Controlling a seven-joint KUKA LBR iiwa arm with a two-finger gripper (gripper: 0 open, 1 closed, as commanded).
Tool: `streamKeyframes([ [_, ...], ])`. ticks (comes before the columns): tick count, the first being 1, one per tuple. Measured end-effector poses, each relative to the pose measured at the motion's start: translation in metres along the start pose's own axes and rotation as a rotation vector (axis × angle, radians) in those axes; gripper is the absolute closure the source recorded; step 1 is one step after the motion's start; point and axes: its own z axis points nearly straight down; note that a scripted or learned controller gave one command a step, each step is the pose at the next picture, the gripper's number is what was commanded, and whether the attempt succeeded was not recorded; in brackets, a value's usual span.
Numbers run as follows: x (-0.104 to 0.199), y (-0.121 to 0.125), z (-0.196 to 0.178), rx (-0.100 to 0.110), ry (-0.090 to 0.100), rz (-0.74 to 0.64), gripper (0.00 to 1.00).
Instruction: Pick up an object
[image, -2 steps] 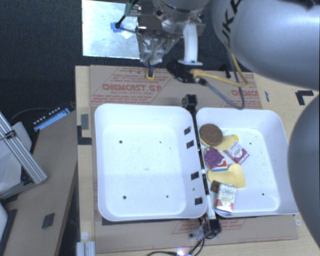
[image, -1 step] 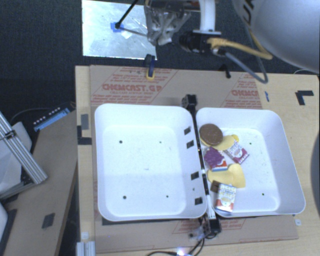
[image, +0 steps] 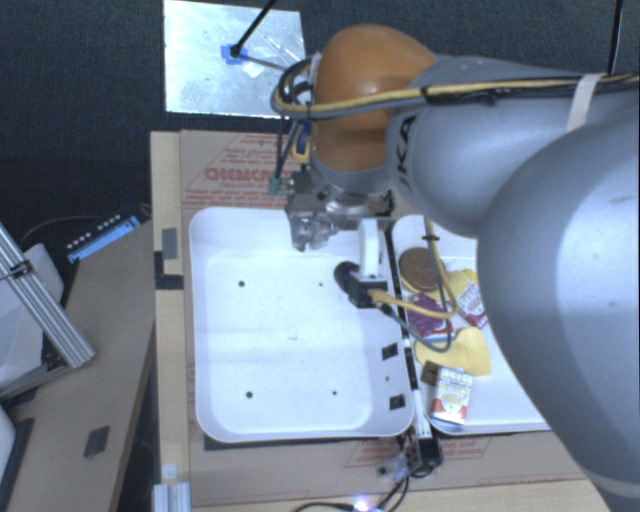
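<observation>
– Carton is what I'd go for: the small carton (image: 452, 393), red and white, lying at the near end of the right bin (image: 505, 408), close by the wall shared with the other bin.

– How would it handle, do you reckon?

– Light, I'd guess, and stiff enough to take a squeeze across its two long flat sides. Pinch too hard and the card may dent. Its smooth print could let it slip.

– And the yellow thing just behind it?

– That yellow piece (image: 462, 350) looks limp and crumpled. It would fold in the grip, so you'd have to catch it by a raised fold. It touches or overlaps a packet (image: 472, 300) with red print, which looks like thin film, slippery and flat. Further back is a brown disc (image: 420, 268), lying flat. Looks hard, but it shows no edge to get under.

– Where is the gripper (image: 308, 232) now?

– Nowhere near them. It hangs over the far end of the left bin (image: 290, 340), well apart from the carton. Whether it is open or closed I cannot tell from here.

– So the pick has not begun?

– I'd judge not. Beyond it there is only the cardboard sheet (image: 230, 170) under the bins, then a foil sheet (image: 230, 50).
</observation>
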Motion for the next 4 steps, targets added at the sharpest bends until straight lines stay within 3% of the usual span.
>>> streamKeyframes([
  [1,0.006,0.007,-0.19,-0.037,0.011,-0.006,1.0],
  [2,0.055,-0.025,-0.077,-0.007,0.005,-0.01,1.0],
  [3,0.058,0.005,-0.263,-0.036,0.012,-0.007,1.0],
  [4,0.058,0.002,-0.11,-0.003,0.001,-0.003,1.0],
])
